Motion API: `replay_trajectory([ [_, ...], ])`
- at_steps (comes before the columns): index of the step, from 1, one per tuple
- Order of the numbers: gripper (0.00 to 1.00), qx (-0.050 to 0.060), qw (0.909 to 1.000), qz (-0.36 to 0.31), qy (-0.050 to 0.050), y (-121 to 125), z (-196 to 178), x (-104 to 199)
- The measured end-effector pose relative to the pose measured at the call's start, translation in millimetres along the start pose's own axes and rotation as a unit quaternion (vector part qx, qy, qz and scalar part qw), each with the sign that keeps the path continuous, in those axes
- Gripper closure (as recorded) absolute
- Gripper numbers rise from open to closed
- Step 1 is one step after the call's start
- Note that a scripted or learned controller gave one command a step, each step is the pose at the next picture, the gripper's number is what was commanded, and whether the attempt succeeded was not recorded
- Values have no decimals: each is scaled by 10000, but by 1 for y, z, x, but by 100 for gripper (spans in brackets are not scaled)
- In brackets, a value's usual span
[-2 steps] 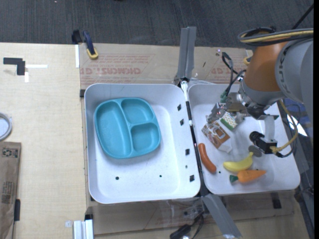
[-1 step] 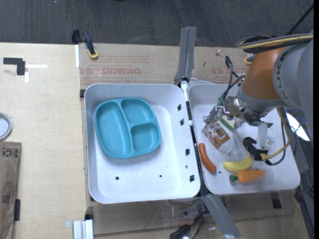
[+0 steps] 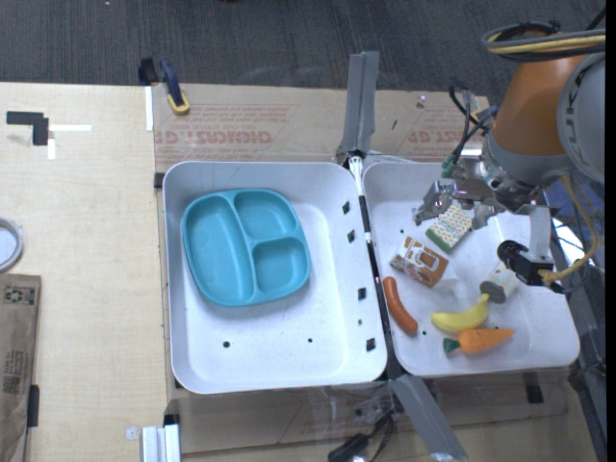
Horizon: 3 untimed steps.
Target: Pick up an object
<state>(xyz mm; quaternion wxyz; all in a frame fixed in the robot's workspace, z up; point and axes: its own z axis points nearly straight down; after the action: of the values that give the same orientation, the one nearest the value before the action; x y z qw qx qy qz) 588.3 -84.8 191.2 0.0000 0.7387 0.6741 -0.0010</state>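
Observation:
My gripper (image 3: 452, 205) hangs over the back of the right bin (image 3: 549, 354), below the grey and orange arm. Directly under it is a small green-and-white checkered packet (image 3: 449, 227), tilted; whether it is gripped cannot be made out. Nearer the front lie a brown-and-white snack box (image 3: 420, 262), a red sausage (image 3: 399, 305), a yellow banana (image 3: 460, 316) and an orange carrot (image 3: 481, 338). A small white bottle-like object (image 3: 499, 283) lies to the right of them.
The left bin (image 3: 192, 354) holds a blue divided plate (image 3: 246, 246). A grey divider bar (image 3: 360, 104) stands between the bins at the back. Black cables and a connector (image 3: 520, 258) hang from the arm over the right bin's right side.

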Motion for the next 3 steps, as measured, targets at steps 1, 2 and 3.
replay_trajectory([
  [1,0,-9,9993,361,2,-3,88,-21],
  [2,0,-6,9990,448,6,-12,99,-15],
  [3,100,8,9989,472,4,-12,91,-16],
])
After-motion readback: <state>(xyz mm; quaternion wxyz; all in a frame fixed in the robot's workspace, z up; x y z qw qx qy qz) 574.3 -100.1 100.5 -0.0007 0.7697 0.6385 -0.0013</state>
